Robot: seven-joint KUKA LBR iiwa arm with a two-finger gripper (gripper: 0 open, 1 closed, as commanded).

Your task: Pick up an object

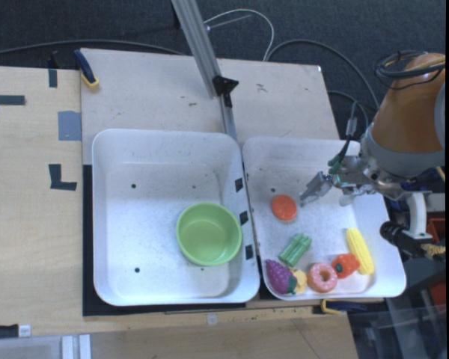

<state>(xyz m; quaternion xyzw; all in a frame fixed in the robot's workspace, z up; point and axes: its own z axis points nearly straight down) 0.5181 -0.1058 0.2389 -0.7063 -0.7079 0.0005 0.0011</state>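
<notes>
In the right bin (284, 155) lie an orange-red round fruit (283, 207), a green ridged vegetable (295, 249), a purple grape bunch (279, 275), a pink doughnut (322, 277), a small red-orange pepper (346, 264) and a yellow corn cob (359, 249). My gripper (314, 188) hangs over the middle of that bin, just right of the orange fruit and above it. Its grey fingers point left and down, and nothing lies between them that I can see.
The left bin (120, 163) holds a green bowl (208, 233) near its front right corner. A slanted metal pole (202, 43) rises from the seam between the bins. Cables trail behind the right bin. The arm's orange band (411, 107) is at the far right.
</notes>
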